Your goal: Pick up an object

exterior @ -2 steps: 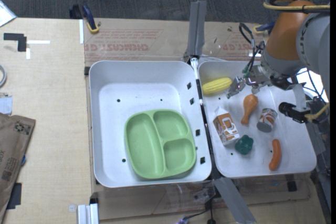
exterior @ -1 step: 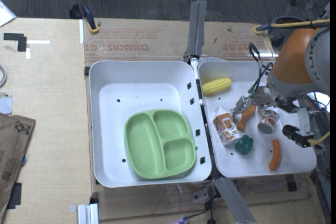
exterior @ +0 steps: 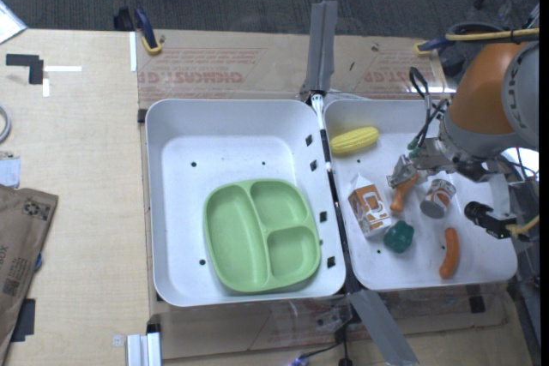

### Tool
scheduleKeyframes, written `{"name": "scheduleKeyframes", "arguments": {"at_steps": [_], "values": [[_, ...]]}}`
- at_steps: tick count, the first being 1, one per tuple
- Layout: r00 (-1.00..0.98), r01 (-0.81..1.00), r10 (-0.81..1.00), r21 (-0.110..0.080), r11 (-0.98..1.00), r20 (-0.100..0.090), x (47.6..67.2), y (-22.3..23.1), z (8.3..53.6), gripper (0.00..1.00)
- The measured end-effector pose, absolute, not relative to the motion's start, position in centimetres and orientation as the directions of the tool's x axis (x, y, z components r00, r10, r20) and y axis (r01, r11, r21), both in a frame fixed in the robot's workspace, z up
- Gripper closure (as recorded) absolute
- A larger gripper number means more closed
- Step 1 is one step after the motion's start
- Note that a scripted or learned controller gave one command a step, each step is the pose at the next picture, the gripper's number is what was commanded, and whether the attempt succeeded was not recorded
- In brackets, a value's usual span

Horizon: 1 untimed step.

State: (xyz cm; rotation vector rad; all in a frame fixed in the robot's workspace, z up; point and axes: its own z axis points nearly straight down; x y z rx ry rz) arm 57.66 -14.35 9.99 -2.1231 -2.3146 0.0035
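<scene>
My gripper (exterior: 408,171) hangs low over the middle of the right bin (exterior: 480,274), reaching in from the right. Its tip is right above a small orange carrot-like piece (exterior: 400,196), and I cannot see whether they touch. Left of that piece lies a white and orange carton (exterior: 369,210). A dark green object (exterior: 398,237) sits in front of it. A grey can (exterior: 437,200) lies on its side just right of the gripper. A yellow corn cob (exterior: 354,140) rests at the bin's back left. An orange sausage (exterior: 449,253) lies near the front right.
The left bin (exterior: 171,184) holds a green divided plate (exterior: 260,233). A metal divider (exterior: 326,159) separates the two bins. The arm's orange band (exterior: 482,94) and cables hang over the right bin's back right corner. Cardboard covers the bench behind the bins.
</scene>
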Motion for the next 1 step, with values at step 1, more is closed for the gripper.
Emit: {"name": "scheduleKeyframes", "arguments": {"at_steps": [1], "values": [[-0.023,1.000,1.000,-0.001,0.023,-0.001,60.99,-7.70,19.14,1.00]]}}
